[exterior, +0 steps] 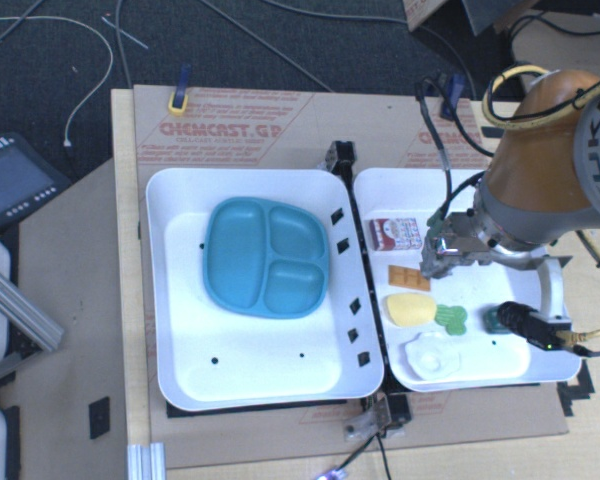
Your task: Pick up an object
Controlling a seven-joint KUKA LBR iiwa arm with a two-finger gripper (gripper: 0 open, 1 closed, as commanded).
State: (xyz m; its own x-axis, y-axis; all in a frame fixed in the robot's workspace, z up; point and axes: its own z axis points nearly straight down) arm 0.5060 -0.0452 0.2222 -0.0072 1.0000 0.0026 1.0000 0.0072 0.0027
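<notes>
My gripper (441,255) hangs over the right bin (500,368), in its left half. Just left of it lies a small red and white packet (395,233). An orange waffle-like square (408,278) sits below and left of the gripper, close to it. Nearer the front lie a yellow rounded piece (410,311) and a green broccoli-like toy (451,318), side by side. A white object (427,356) rests by the bin's front wall. The view shows nothing between the gripper's tips.
The left bin (170,298) holds a blue divided plate (266,258). A black divider with clips (358,268) runs between the two bins. The arm's grey and orange body (545,168) covers the right bin's far right part.
</notes>
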